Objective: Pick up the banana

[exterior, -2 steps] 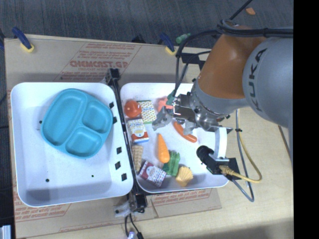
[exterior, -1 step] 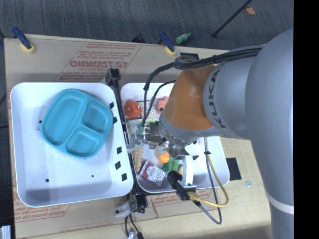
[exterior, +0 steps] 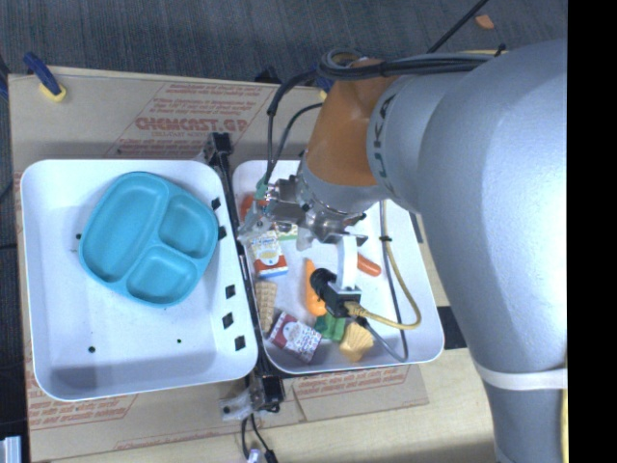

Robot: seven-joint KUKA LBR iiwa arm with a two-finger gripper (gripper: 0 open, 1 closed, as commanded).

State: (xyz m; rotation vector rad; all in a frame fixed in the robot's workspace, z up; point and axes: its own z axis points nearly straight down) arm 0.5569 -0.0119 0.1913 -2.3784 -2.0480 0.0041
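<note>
Tool (exterior: 275,215) low in right bin (exterior: 415,258), grip state unclear; yellowish piece (exterior: 355,342), maybe banana, well apart.

Divided plate (exterior: 149,237) in the left bin (exterior: 58,297) — cone (exterior: 265,305) just left of packet (exterior: 294,337) in the right bin (exterior: 430,334)

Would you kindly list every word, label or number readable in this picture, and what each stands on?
"CHEMCAST GP", in large red print on the cardboard sheet.
Smaller red lines on that cardboard: too blurred to read.
Labels on the packets in the right bin: too small to read.
</note>
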